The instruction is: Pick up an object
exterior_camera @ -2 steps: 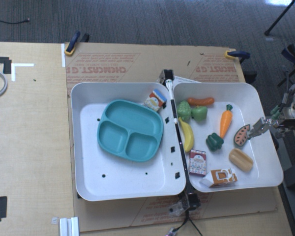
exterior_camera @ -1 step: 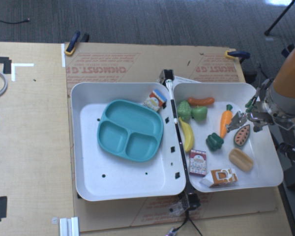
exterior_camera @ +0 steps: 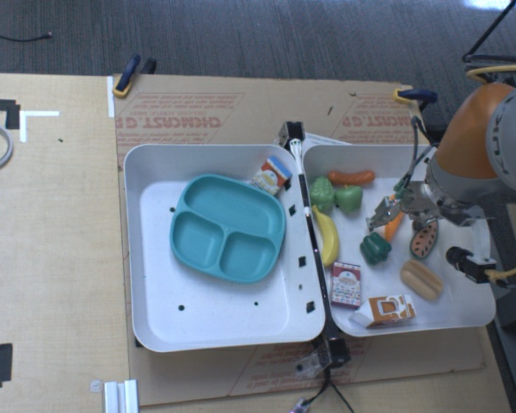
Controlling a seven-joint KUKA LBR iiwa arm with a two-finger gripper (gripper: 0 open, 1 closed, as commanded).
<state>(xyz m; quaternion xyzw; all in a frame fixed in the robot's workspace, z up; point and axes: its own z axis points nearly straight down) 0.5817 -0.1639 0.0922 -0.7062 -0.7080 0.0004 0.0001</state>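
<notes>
Glossy white bins, smooth teal divided tray, tool clamped on tapered carrot

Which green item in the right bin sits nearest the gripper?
The dark green pepper, just below the gripper. The two lighter green ones lie farther left, by the divider.
</notes>
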